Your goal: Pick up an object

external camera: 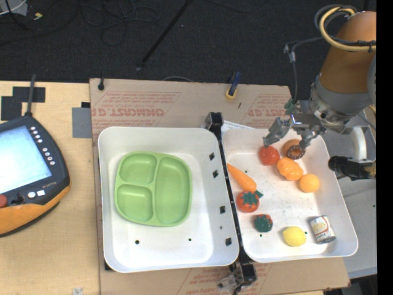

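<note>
Fruit and vegetable toys crowd the right bin (344,226): a red tomato (268,155) at the far left, an orange piece (290,168) just right of it, a round orange (309,183), a carrot (242,177), a second tomato with a green stalk (248,201), a dark green item (263,223) (too small to name), a lemon (295,236) and a small tin can (321,229) near the front. The gripper (289,137) hangs over the far end of that bin, fingers spread apart with nothing between them, 1 tip just above the red tomato, the other beside a brown object (293,149) that it partly hides. The left bin (116,238) holds a green divided plate (153,188). A handheld control pendant (24,171) lies cut off at the left edge.
</note>
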Robot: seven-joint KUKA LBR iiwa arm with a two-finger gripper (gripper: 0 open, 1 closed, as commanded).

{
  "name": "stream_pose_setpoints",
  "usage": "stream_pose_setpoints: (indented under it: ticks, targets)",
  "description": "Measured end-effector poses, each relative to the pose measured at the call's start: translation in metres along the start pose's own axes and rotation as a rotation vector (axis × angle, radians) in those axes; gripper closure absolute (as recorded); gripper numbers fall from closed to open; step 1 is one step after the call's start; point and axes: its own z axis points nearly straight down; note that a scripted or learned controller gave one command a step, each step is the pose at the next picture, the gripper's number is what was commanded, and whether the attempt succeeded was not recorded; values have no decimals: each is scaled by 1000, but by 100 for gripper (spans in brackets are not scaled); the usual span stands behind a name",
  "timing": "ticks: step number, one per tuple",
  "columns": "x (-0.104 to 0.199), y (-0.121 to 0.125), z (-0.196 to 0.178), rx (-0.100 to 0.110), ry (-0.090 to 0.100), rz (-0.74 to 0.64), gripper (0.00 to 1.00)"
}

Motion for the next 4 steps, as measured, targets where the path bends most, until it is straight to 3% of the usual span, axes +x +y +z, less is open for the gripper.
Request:
stream_pose_setpoints:
  ticks: [1, 2, 3, 4]
  targets:
    - [0, 0, -7, 7, 3, -2, 100]
    - [31, -73, -32, 1, 2, 1, 100]
    - [49, -132, 13, 8, 1, 7, 100]
    - [58, -84, 1, -3, -2, 2, 100]
